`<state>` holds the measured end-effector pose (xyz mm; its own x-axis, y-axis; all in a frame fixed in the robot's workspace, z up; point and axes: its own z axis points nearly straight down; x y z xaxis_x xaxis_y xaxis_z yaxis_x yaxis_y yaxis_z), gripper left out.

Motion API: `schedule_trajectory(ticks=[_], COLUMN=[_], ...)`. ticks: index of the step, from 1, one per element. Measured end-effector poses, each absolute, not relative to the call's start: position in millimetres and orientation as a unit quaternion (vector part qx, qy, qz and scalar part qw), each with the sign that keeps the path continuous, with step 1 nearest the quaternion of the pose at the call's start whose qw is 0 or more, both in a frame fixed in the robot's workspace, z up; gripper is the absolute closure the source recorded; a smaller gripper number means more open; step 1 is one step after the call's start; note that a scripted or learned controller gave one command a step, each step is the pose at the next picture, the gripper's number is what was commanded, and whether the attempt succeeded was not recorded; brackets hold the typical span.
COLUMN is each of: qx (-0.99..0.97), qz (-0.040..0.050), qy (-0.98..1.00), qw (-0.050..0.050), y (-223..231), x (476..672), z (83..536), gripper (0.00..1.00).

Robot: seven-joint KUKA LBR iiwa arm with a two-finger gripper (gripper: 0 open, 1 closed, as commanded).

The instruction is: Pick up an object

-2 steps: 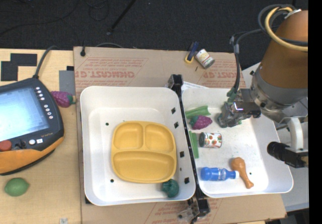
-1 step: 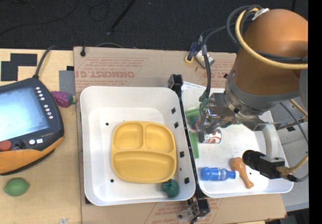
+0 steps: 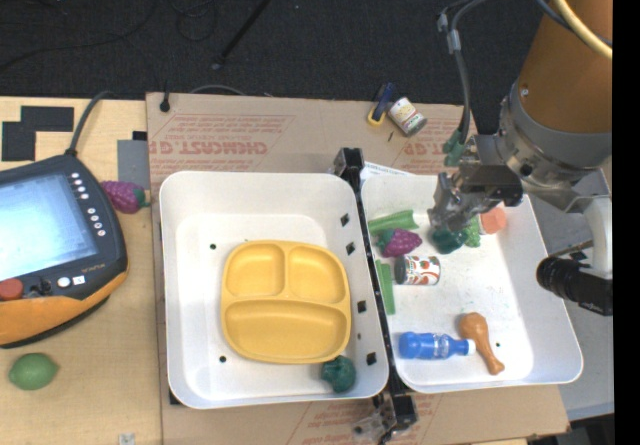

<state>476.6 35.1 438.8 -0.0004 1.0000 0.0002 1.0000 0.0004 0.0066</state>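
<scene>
My gripper (image 3: 455, 216) hangs low over the back of the right bin (image 3: 556, 333), directly above a teal object (image 3: 450, 239) and just left of an orange-red piece (image 3: 493, 221). To its left lie a green cucumber-like piece (image 3: 391, 222) and a purple grape bunch (image 3: 402, 243). A small white and red can (image 3: 421, 271) lies in the bin's middle. Near the front are a blue bottle (image 3: 432, 345) and an orange drumstick (image 3: 481, 339). Whether the teal object is gripped cannot be seen.
The left bin (image 3: 190, 223) holds a yellow divided plate (image 3: 285, 298) and a dark green lump (image 3: 339, 373). Outside the bins lie a small can (image 3: 406, 116), purple grapes (image 3: 123, 195), a green lime (image 3: 33, 371) and a control tablet (image 3: 50, 233).
</scene>
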Motion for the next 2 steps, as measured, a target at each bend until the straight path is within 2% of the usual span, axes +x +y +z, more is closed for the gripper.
schedule_trajectory(ticks=[1, 2], qx=[0.708, 0.706], qz=[-0.0047, -0.0006], qy=[0.706, 0.708], qw=[-0.002, -0.002], y=[2, 34], x=[550.0, 488.7], z=[353, 383], gripper=[1.0, 1.0])
